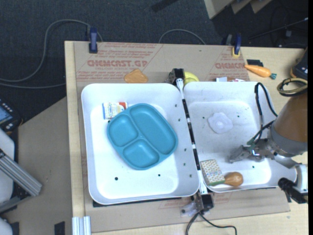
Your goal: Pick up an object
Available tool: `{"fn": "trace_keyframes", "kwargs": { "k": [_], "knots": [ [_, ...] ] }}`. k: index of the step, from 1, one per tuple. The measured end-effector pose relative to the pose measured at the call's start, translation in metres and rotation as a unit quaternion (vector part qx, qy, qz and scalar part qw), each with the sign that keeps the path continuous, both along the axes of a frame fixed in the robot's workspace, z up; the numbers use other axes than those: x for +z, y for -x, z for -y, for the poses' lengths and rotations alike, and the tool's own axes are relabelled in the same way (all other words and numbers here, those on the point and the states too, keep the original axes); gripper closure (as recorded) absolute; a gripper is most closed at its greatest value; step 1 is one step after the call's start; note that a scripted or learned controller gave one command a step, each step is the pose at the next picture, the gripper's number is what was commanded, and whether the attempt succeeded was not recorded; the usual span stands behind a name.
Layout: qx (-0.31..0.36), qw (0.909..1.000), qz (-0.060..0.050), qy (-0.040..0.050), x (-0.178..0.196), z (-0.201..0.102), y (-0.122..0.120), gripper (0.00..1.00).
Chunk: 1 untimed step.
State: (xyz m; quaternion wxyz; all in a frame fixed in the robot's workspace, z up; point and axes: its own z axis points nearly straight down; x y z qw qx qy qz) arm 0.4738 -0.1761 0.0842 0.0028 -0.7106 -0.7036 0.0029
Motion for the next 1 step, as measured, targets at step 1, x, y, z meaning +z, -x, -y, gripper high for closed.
{"fn": "trace_keyframes", "kwargs": {
  "k": [1],
  "knots": [
    [0.01, 0.9999, 0.009, -0.0003, 0.0084, -0.0707, -0.1089, 0.0]
  ]
}}
